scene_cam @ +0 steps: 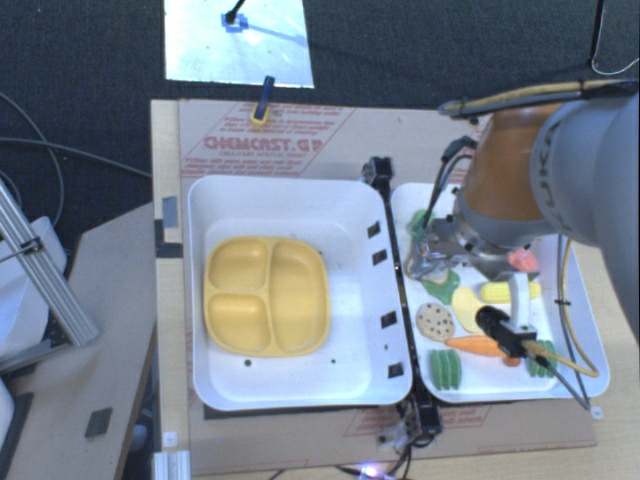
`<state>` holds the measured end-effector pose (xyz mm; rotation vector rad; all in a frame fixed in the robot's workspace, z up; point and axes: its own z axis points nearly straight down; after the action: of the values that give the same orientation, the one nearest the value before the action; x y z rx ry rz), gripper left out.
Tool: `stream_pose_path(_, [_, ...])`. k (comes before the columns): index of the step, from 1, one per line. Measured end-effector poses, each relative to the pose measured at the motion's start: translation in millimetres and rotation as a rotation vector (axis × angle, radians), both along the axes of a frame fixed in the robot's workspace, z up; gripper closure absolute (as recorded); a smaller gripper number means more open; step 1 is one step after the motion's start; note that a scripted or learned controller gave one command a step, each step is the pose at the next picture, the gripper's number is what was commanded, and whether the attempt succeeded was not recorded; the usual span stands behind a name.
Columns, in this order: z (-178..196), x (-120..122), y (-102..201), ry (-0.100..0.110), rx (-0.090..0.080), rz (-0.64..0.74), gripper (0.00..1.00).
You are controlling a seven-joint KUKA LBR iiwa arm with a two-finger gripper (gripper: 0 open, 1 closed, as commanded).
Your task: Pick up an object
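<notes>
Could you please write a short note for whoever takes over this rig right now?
Gripper: low over the upper left part of the right bin, above the toy food; I cannot tell whether it has hold of anything.
Things: cookie, carrot, green pod and a yellow piece lie in the right bin. The left bin holds a yellow divided plate.
Done: the arm has reached the food.
Left: no object is visibly lifted; a pick remains to be confirmed.

The tray (267,296) is yellow, the carrot (472,346) orange, the cookie (434,321) seemingly speckled.
</notes>
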<state>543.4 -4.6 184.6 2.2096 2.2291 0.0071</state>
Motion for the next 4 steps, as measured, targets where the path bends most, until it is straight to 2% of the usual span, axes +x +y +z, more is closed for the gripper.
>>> stream_pose_path(1, [-1, -58, 69, 0.009, 0.002, 0.001, 1.00])
stream_pose_path(2, [10, -55, 65, 0.004, 0.000, -0.002, 1.00])
stream_pose_path(3, [-102, -57, 118, 0.007, -0.001, -0.004, 1.00])
stream_pose_path(4, [69, 23, 169, -0.017, 0.006, 0.002, 1.00])
